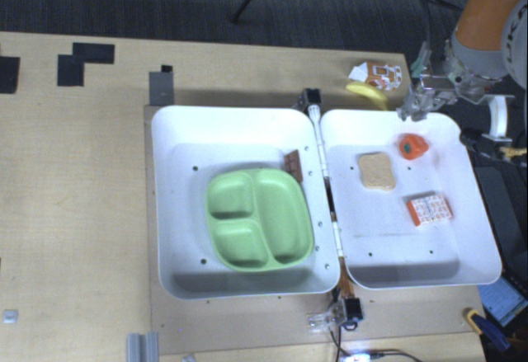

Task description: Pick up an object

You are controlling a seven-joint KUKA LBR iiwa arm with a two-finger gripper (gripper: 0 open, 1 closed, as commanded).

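- Right bin (462,253), three loose candidates: an orange, roundish piece (413,146) near the far right corner; a flat tan slab like a slice of bread (377,171) towards the middle; a small red-and-white patterned packet (428,209) nearer the front. All three lie apart from one another on the white floor.
- Handling, by appearance (a judgement, not a test): all three look light. The orange piece seems rigid and rounded, so it may roll or squirt out of a pinch; across its widest part is the sensible hold. The tan slab lies low and flat, leaving little edge to catch; its two long sides are the best purchase. The packet looks thin and possibly glossy, and is best taken across its short width.
- Gripper (410,111): it hangs at the far rim of the right bin, just beyond the orange piece, which is the nearest target.
- Jaws: too small and cluttered against the rim to tell whether they are spread or pressed together; nothing is visible between them.
- Left bin (177,187): a green divided tray (260,218) fills much of the floor, with a small brown object (292,162) at its far right corner.
- On the counter (74,212), beyond the bins: a yellow piece (364,91) and a printed wrapper (379,74).
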